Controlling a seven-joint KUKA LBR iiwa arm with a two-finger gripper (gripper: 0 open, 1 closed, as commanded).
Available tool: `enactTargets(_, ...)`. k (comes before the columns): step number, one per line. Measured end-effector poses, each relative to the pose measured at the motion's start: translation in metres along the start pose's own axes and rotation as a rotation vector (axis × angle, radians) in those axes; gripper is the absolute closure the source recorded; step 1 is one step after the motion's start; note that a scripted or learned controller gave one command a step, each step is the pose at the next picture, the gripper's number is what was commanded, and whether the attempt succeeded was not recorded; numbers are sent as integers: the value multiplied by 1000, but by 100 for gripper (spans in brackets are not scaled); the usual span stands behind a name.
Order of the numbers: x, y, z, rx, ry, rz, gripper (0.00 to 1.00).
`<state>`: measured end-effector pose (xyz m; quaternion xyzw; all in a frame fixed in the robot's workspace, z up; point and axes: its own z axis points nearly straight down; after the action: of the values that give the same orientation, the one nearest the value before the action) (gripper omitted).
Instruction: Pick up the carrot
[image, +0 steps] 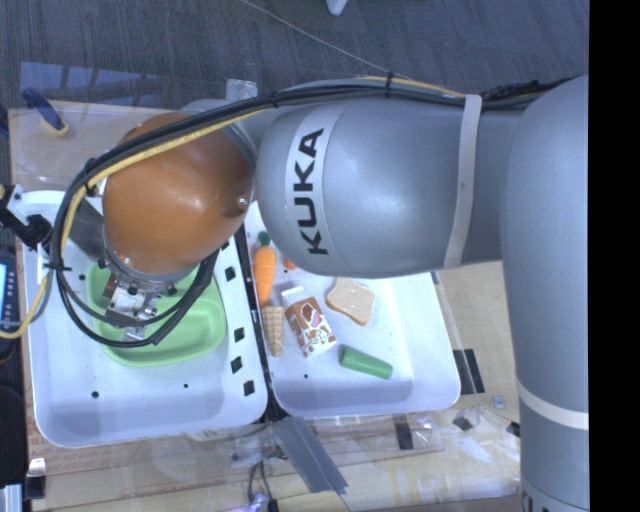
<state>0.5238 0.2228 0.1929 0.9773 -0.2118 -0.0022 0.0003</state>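
The carrot (264, 272) lies in the right bin (425, 385), hard against its left wall near the divider between the two bins, its green top pointing toward the far edge and its tip toward a ridged cone-shaped piece (273, 330) just below it. Just beside that sit a small printed carton (309, 325), a slice of toast (350, 301) and a green block (366, 363), all apart from the carrot. My gripper (128, 302) hangs over the left bin (130, 415), above a green bowl-like dish (195, 335) there, well apart from the carrot and on the wrong side of the divider; my orange wrist band and looping cables cover most of it, so I cannot tell how it is set, and nothing is visibly in its grasp. By my reading, the task is at its approach stage, with the pick itself not yet begun. The next move calls for crossing the divider to the right bin, lining up across the carrot's narrow width, and descending close to the wall without clipping it or nudging the cone.
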Motion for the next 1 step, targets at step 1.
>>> enactTargets(1, -2, -3, -10, 1, -2, -5, 100)
